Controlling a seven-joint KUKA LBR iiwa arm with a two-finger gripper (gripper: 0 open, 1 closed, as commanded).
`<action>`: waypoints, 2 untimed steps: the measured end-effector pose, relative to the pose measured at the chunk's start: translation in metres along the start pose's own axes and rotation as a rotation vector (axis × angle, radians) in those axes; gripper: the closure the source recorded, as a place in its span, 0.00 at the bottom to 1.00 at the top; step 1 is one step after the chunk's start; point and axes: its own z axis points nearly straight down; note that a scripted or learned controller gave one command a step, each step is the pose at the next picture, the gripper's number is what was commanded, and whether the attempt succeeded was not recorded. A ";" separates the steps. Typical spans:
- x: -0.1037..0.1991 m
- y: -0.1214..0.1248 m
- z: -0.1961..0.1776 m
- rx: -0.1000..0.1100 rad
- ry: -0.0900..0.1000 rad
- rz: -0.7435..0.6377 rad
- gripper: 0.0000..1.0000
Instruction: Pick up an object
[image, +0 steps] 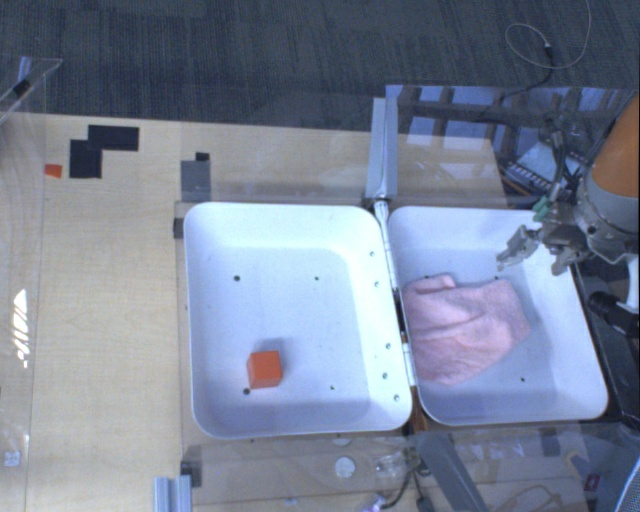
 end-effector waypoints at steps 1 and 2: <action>-0.032 0.011 0.109 0.003 -0.001 0.031 0.00; -0.014 -0.027 0.130 -0.010 -0.003 -0.060 0.00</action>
